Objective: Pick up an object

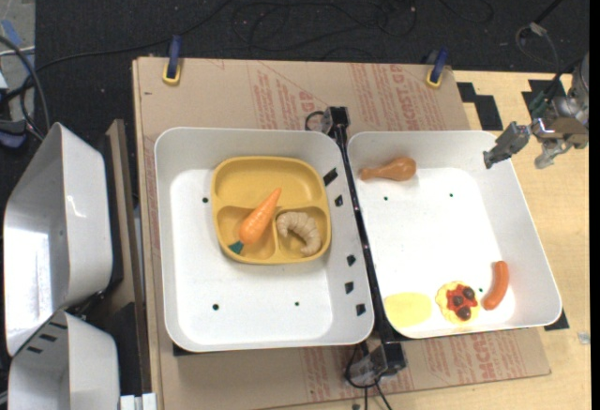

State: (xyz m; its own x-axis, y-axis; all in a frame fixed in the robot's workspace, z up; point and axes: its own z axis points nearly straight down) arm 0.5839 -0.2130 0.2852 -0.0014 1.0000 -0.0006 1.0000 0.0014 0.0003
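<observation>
My gripper (527, 147) hangs open at the right edge of the view, over the right bin's far right rim, with nothing between its two spread fingers. In the right bin (525, 211) lie a toy chicken drumstick (390, 171) near the back, a sausage (496, 285) at the front right, a small pizza slice (458, 300) beside it and a yellow disc (408, 309) at the front. In the left bin (178, 239) a yellow divided plate (234, 183) holds a carrot (260, 216) and a pale shrimp (302, 230).
Both bins rest on a cardboard sheet (281, 84) held by two yellow clamps (172, 70) at the back. A black divider strip (352, 220) runs between the bins. White containers (52, 230) stand at the left, with cables behind the bench.
</observation>
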